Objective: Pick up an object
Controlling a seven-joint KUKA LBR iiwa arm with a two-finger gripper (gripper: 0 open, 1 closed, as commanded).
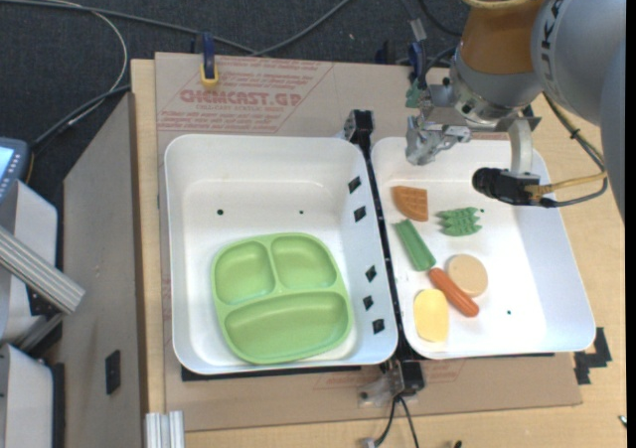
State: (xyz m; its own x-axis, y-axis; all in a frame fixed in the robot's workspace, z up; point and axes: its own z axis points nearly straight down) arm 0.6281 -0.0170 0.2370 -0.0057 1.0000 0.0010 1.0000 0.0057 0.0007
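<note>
Camera view, from the near edge of the table (298,88) going back: in the left bin (184,237) a green divided plate (281,295) lies toward the near right corner. In the right bin (556,277) the toy food sits along the left side. Nearest is a pale yellow piece (431,316) by the near left corner, with an orange carrot-like stick (454,291) just beside it and touching a round tan piece (467,273). Farther in, a green pod (415,244) lies aslant close to the divider between the bins. Beyond it a small brown wedge (411,203) rests near the left wall, and a leafy green piece (458,222) lies just to its right, apart from it. My hand (429,150) hangs over the far left corner of the right bin, just behind the brown wedge, with nothing seen between its tips; whether it is spread or pressed together I cannot tell from this angle. My grey arm with its orange band reaches in from the far right.
</note>
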